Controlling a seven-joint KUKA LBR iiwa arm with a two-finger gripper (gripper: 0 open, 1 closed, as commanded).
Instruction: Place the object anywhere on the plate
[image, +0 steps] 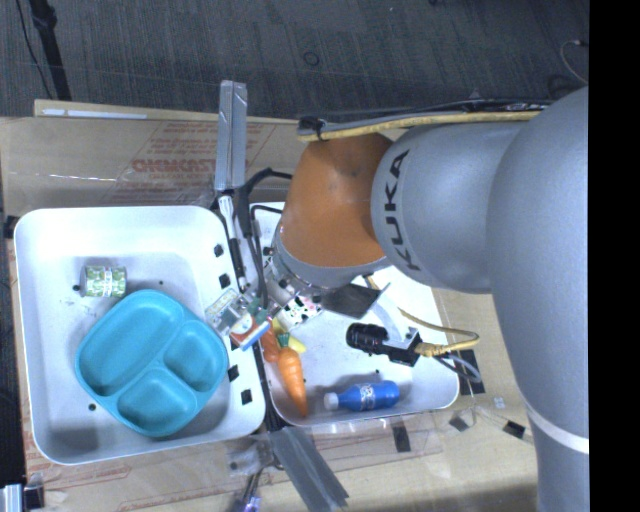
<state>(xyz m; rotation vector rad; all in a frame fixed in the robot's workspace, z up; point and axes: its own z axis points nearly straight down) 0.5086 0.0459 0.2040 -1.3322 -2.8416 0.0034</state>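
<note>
The grey arm (500, 200) enters from the right and fills the upper right of the camera view, its thick rounded body lying across the frame with the maker's lettering running down its curved side. The orange band (335, 205) sits at its left end, wide and tapering downward to the wrist (305, 270), a dark grey ring beneath it. Below the wrist the gripper (262, 312) points down and to the left, low over the bench. A yellow cable runs along the arm's upper edge.
</note>
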